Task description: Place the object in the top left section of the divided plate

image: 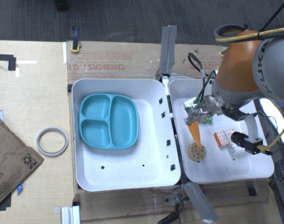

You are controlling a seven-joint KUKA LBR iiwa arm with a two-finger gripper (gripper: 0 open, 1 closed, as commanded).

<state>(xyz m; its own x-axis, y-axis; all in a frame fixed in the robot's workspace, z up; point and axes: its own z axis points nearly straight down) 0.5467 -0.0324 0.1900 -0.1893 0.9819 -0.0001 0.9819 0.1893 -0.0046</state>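
A blue divided plate (108, 121) lies in the left white bin (128, 174), with two small sections on its left and one large section on its right. In the right bin (226, 169) lies an orange cone (195, 132) whose lower end meets a brown speckled disc (196, 151). My gripper (198, 113) hangs right over the cone's upper end, which it hides. Whether it grips the cone I cannot tell.
A small orange and white packet (222, 138) lies in the right bin, right of the cone. The rims between the two bins (172, 125) separate the gripper from the plate. A grey tape ring (52, 140) and a brown carton (9, 155) sit on the bench at left.
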